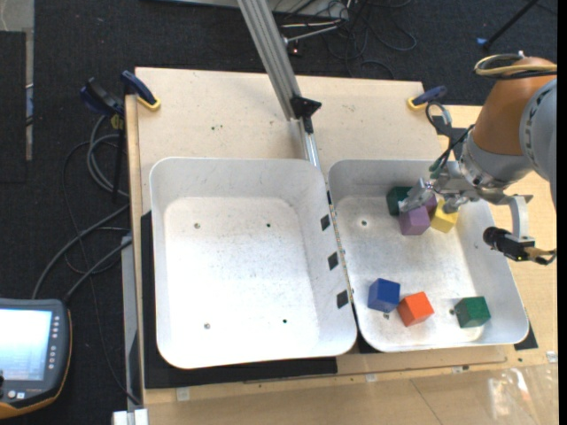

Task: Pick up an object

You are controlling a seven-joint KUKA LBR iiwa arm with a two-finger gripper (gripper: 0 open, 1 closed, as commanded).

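Camera view: six blocks (414,220) across two bins (239,184).

Purple block (414,220), yellow block (444,219), blue cube (384,294), orange cube (415,308)

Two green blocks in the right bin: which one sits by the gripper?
The dark green block at the bin's far side, beside the purple block under the gripper. The other green block lies alone in the near right corner.

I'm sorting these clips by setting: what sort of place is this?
Probably a robotics lab test bench: two shallow white bins on a clamped wooden board, small coloured blocks such as the orange cube, and loose cables on dark carpet.
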